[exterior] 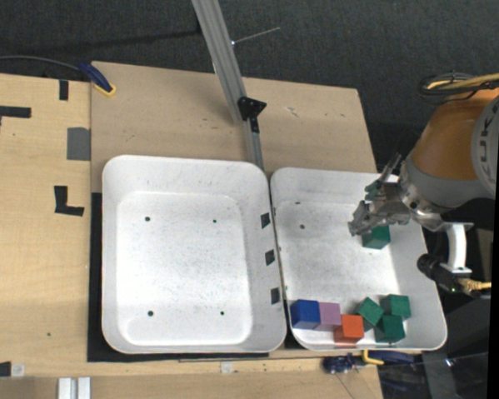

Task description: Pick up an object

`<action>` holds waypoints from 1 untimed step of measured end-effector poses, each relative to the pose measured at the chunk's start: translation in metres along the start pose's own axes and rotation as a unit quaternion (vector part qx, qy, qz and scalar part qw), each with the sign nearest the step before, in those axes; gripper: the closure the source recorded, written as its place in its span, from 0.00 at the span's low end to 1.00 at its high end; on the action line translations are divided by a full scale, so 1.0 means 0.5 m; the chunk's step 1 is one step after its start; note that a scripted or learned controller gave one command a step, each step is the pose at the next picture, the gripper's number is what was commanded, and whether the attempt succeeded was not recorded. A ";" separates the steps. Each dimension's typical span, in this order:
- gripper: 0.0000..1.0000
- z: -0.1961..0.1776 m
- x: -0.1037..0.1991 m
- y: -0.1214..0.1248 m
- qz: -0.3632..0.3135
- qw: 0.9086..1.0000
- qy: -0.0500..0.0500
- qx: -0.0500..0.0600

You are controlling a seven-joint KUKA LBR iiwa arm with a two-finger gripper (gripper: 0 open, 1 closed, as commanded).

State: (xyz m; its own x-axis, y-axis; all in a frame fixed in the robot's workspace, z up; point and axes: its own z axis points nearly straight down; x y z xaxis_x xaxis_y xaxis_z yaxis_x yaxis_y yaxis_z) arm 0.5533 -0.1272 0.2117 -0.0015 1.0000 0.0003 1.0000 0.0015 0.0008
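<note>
My gripper [373, 224] hangs over the upper right part of the right bin [330, 257], under the grey arm with its orange band. A dark green block [378, 238] sits right at the gripper's tip, and its top is partly covered by the gripper. Whether the block is gripped or merely lies beneath on the bin floor I cannot tell. More blocks are gathered along the bin's front edge: a blue one [305, 312], a lilac one [329, 314], an orange one [351, 327] and three green ones [390, 326].
The left bin [180, 249] stands beside the right one, the two meeting at a shared rim. A slanted metal pole [231, 68] with a black clamp rises behind the bins. The wooden bench surrounds both.
</note>
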 end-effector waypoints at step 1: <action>1.00 0.001 0.086 0.020 -0.002 1.000 0.001 0.001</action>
State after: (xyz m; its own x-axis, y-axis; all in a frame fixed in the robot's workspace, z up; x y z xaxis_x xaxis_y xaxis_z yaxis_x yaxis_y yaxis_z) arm 0.5630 -0.0841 0.2110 -0.0060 1.0000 0.0018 1.0000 0.0060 -0.0012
